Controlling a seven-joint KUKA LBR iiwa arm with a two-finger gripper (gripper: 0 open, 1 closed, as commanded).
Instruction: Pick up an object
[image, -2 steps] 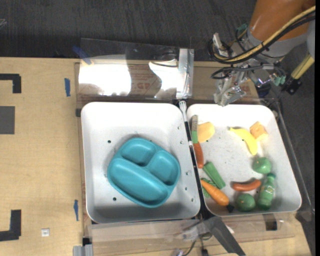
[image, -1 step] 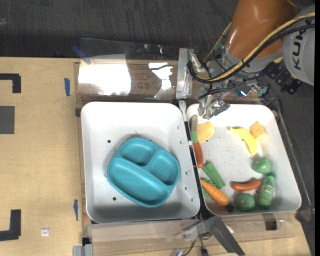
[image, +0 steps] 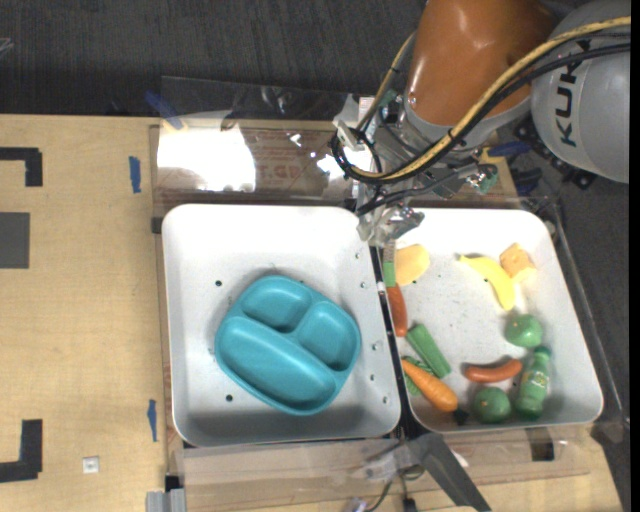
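Right bin (image: 575, 300) is carrying the candidate objects: a pale yellow piece (image: 411, 262) is lying at its far left corner, just near of the pincer (image: 384, 226), with a thin orange-red stick (image: 398, 308) running nearward from it along the left wall. A green pod (image: 428, 347) is lying slantwise beside that stick, and a carrot (image: 430, 385) is resting just near of the pod. A banana (image: 493, 277) and an orange-yellow block (image: 516, 260) are sitting toward the far right. A round green item (image: 522, 331) is sitting near of the banana, a red sausage (image: 492, 371) is curving below it, and a green ball (image: 491, 403) and a green bottle (image: 535, 381) are crowding the near right corner. The pincer is hanging over the divide between the two bins at their far edge; its opening cannot be told from this view, and nothing is visibly gripped. The arm (image: 470, 70) is reaching in from the far right. Left bin (image: 200, 240) is holding a teal divided tray (image: 289, 342). Both bins are sitting on the wooden tabletop (image: 70, 300).
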